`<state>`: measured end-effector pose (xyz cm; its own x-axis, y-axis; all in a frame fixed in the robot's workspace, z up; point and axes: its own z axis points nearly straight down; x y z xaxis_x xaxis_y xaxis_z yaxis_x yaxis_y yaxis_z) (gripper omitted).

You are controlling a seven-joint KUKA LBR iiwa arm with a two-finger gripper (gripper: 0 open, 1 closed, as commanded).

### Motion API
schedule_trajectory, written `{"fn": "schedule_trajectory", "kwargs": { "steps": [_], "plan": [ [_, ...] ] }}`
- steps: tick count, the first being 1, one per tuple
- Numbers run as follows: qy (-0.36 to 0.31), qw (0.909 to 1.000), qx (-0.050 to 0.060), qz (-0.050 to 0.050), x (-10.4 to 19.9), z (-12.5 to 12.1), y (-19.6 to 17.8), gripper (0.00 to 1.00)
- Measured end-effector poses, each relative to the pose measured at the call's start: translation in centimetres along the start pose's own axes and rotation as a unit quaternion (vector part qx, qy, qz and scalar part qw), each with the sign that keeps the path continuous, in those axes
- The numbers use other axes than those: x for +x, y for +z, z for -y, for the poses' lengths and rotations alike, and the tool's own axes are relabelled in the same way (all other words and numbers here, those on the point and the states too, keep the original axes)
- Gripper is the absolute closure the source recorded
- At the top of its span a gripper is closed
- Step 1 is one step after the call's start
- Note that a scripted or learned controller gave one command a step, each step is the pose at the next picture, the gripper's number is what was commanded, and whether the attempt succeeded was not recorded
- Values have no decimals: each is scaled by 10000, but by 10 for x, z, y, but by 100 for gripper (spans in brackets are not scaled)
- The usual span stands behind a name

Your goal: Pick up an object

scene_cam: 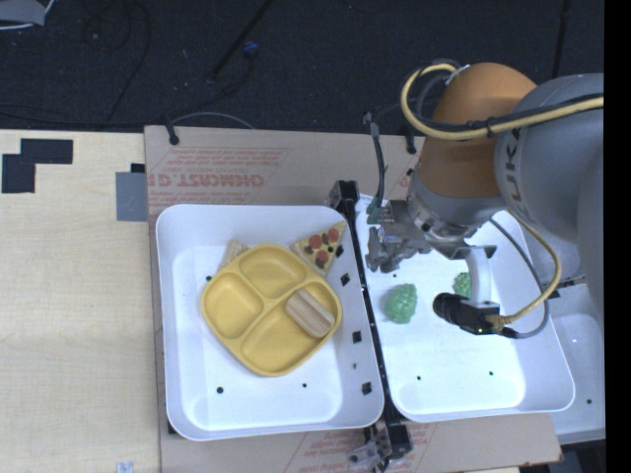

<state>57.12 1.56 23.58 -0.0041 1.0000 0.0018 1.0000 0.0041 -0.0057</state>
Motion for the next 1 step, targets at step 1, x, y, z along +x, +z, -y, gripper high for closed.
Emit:
{"fn": "schedule_trajectory", "kwargs": {
  "steps": [1],
  "plan": [
    [-5,10000,-10,1,46,0,-4,100]
  ]
}}
